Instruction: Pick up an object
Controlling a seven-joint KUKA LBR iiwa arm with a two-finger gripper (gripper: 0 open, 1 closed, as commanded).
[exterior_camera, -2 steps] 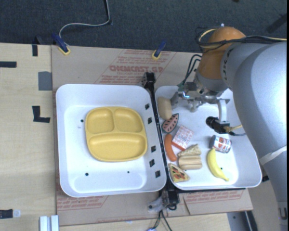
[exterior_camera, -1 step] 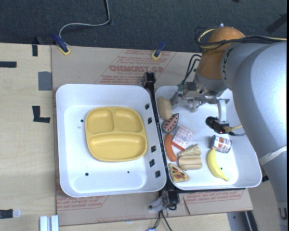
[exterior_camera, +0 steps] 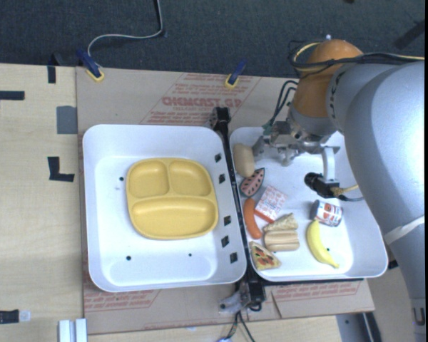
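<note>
Whether the gripper (exterior_camera: 279, 148) is released or clenched cannot be told, as its metal end blurs against the white floor and nothing visible sits in its grasp. It hangs over the 11 o'clock part of the right bin (exterior_camera: 364, 266).

Just beside it, at its 8 o'clock, lies a beige potato (exterior_camera: 244, 161), and below that a watermelon slice (exterior_camera: 252, 182). At the gripper's 6 o'clock lies a red-and-white packet (exterior_camera: 271, 201), its print too small to read. An orange carrot (exterior_camera: 250, 219) lies along the bin's 9 o'clock wall. A hot dog bun (exterior_camera: 281, 235) touches the packet's lower edge, and a pizza slice (exterior_camera: 264, 256) sits at the bin's 7 o'clock. A small can (exterior_camera: 328, 212) with an unreadable red-and-white label stands at 4 o'clock of the gripper, directly above a banana (exterior_camera: 319, 244).

The left bin (exterior_camera: 100, 262) holds a yellow divided plate (exterior_camera: 172, 197) at its centre. Both bins rest on a cardboard sheet (exterior_camera: 143, 95); red print at its 12 o'clock edge reads roughly "CHEMCAST GP".
</note>
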